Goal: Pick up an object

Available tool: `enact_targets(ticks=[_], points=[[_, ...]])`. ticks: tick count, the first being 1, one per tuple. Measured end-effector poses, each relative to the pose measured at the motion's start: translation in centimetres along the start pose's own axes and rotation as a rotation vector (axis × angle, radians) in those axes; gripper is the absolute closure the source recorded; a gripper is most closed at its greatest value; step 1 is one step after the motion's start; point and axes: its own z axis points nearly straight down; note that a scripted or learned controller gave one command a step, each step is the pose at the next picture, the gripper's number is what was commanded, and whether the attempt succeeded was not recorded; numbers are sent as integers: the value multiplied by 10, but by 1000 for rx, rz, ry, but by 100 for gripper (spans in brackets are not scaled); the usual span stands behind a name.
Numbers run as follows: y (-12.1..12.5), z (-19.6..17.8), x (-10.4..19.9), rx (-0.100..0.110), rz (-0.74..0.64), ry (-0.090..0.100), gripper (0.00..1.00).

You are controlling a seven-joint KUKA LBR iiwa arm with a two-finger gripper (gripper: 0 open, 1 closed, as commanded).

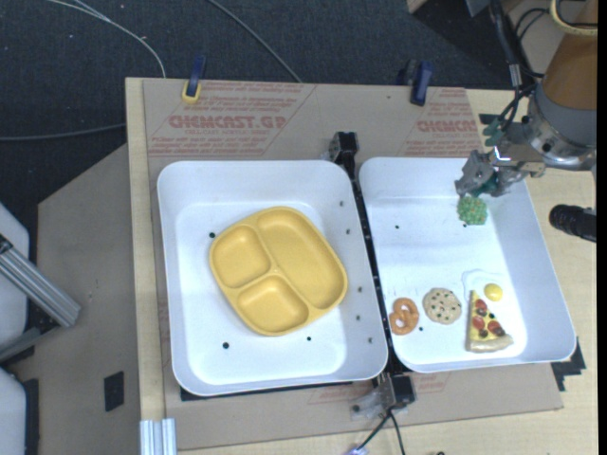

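The grey arm (569, 93) reaches in from the right, wrist angled down.

— What lies around the bench?

— A dark grey carpet (85, 74) fills the upper left of the frame, with thin cables (123, 27) curving across it.

— And under the bins?

— A brown cardboard sheet (285, 112) printed with red lettering, held at its top edge by two clamps (193, 80). A metal rail (38, 278) slants at the left edge.
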Motion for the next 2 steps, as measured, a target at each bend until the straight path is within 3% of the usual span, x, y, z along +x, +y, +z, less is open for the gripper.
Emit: enact_targets(ticks=[2], points=[[-14, 27, 94, 0, 0, 0, 100]])
